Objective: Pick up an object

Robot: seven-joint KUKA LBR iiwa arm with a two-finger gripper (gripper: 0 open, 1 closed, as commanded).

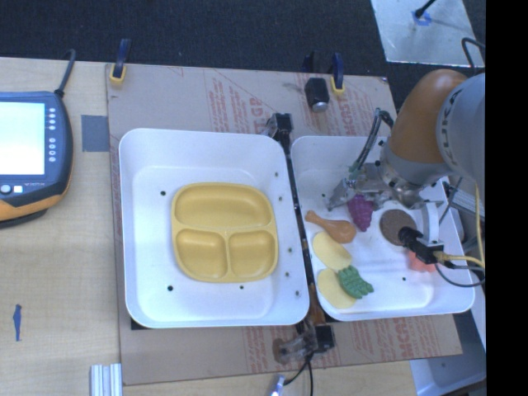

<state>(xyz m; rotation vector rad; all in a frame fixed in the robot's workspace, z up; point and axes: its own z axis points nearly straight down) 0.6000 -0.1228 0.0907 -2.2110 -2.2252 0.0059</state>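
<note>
Reaching into the right bin (388, 299) from its far right side, my gripper (353, 190) hangs low over the bin's middle, just above a purple bunch of grapes (360, 211). Whether anything is clamped there I cannot tell: the metal parts at my tip blur together against the white floor, and the grapes seem to lie on the bin floor rather than between them.

Taking the grapes as the landmark: just left of them, slightly nearer the camera, lies a tan drumstick (332, 225), its thin end pointing toward the divider between the bins. Just right of the grapes sits a brown round piece (396, 223), and beyond that a small orange-red item (421, 259) by a black cable end near the bin's right wall. Nearer the camera from the grapes are two pale yellow slices (330, 252), one behind the other, and a green leafy piece (355, 282) rests against the front one.

Well left of the grapes, the left bin (140, 221) holds a yellow divided tray (224, 230) with three compartments. Farther left still, a teach pendant (29, 155) rests on the bench. My orange band (421, 118) rises behind and right of the grapes.
</note>
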